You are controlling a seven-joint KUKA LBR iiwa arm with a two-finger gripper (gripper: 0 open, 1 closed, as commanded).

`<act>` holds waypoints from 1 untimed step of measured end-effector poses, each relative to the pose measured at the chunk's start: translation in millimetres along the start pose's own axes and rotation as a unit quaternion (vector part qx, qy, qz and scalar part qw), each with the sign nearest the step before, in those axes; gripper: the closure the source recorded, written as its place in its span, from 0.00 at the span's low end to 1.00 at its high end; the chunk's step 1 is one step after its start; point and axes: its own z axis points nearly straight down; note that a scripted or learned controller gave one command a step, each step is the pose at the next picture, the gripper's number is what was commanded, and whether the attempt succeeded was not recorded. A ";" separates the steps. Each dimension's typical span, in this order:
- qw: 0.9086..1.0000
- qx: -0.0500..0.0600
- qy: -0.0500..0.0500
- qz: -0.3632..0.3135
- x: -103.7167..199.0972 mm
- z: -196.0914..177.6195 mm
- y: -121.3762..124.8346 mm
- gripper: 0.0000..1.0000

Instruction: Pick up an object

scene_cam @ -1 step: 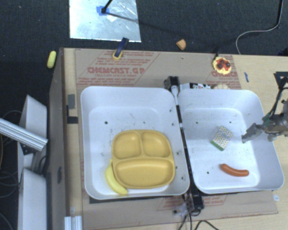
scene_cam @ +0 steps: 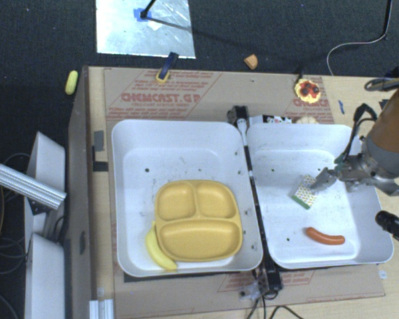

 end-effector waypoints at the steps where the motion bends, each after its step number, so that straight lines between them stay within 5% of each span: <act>1: 1.000 -0.004 -0.002 0.001 36.8 80.1 19.7 0.00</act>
